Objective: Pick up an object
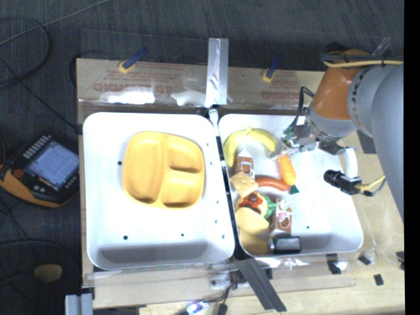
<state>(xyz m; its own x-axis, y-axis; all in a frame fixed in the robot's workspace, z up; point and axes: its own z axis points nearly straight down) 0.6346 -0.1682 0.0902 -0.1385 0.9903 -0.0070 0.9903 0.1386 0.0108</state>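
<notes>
Risk from here?

— Crowding, mainly. Looking at gripper (293,138) sitting low over far part of right bin (341,241), just at far tip of orange carrot (287,168), w/ banana (252,140) close on left.

— Open or closed?

— Cannot tell; too small and dark against wrist. Not seeing anything held, so treating pick as not yet done.

— So what's going wrong, prob?

— Catching carrot by its very end, then watching it pivot or slide out while lifting. Also nudging banana instead, or closing on both and dropping one. Carrot lying touching or nearly touching red sausage (270,183), w/ small carton (245,165) just left, so dragging neighbours along w/ it.

— Anything else?

— Pressing down on bin floor if aiming past carrot tip. Not worrying abt left bin (105,241) or yellow tray (163,168): well apart.
</notes>
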